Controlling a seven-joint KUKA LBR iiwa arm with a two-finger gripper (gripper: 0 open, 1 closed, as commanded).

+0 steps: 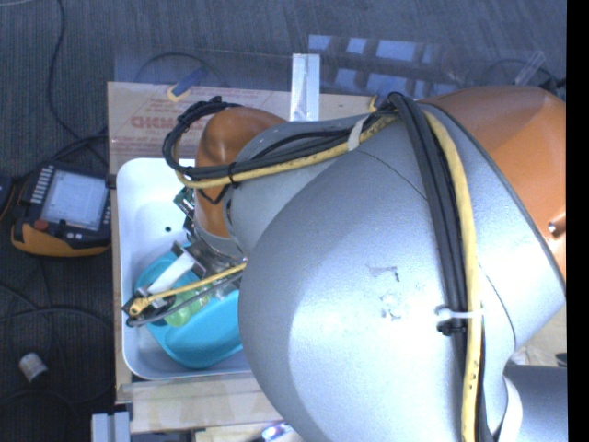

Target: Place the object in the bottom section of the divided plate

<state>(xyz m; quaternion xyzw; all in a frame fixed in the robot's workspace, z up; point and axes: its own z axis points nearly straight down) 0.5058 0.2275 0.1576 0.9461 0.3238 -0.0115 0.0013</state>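
A blue divided plate [198, 339] lies in the near part of the left white bin [138, 210]. Something green [179, 316] shows on the plate beside the arm's cables. The grey arm with its orange band [230, 150] reaches over the bin and covers most of the view. My gripper [189, 270] hangs just above the plate's far edge, wrapped in black and yellow cables; its fingertips are hidden by the wrist and cabling. Most of the plate's sections are covered by the arm.
The bin's far left corner shows bare white floor [147, 201]. A cardboard sheet [147, 118] lies behind the bin. A handheld pendant with a screen [64, 210] rests on the floor to the left. The right bin is hidden under the arm.
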